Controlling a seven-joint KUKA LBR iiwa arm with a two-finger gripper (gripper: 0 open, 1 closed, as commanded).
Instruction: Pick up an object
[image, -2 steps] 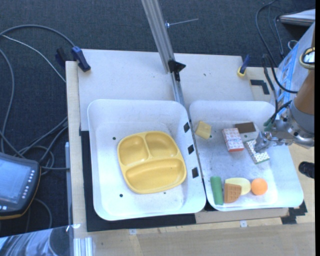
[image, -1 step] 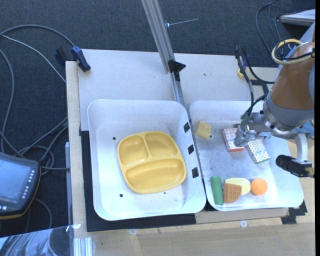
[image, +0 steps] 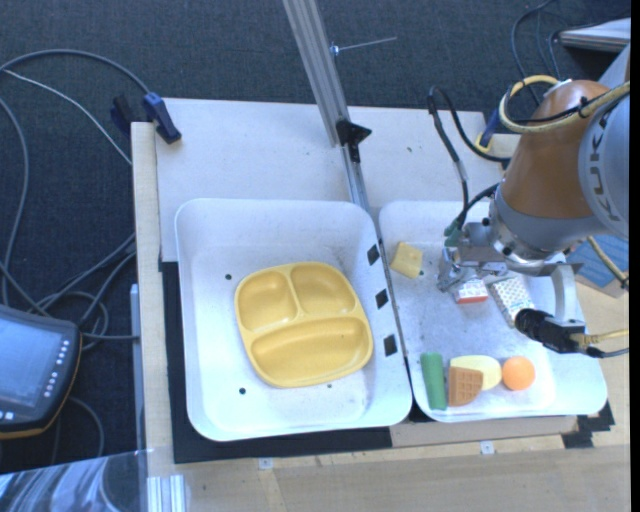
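Red-white item (image: 471, 292) half under gripper (image: 462, 272)

The pale beige table (image: 260, 150) carries two shallow white bins, the left bin (image: 200, 300) faintly speckled with small dark marks and the right bin (image: 420, 320) likewise white. In the left bin lies a mustard-yellow plastic tray with three compartments (image: 303, 323). In the right bin are a pale yellow cube-like block (image: 407, 260), a red-and-white small packet (image: 471, 292), a white piece patterned with fine dots (image: 510, 297), a green cylindrical stick (image: 432, 380), an orange-brown waffle-patterned wedge (image: 465, 384) over a light yellow piece, and an orange ball (image: 518, 373). The arm (image: 560, 170) is copper-orange above grey. A blue clamp (image: 160, 115) sits at the table corner, on dark grey carpet (image: 60, 250)
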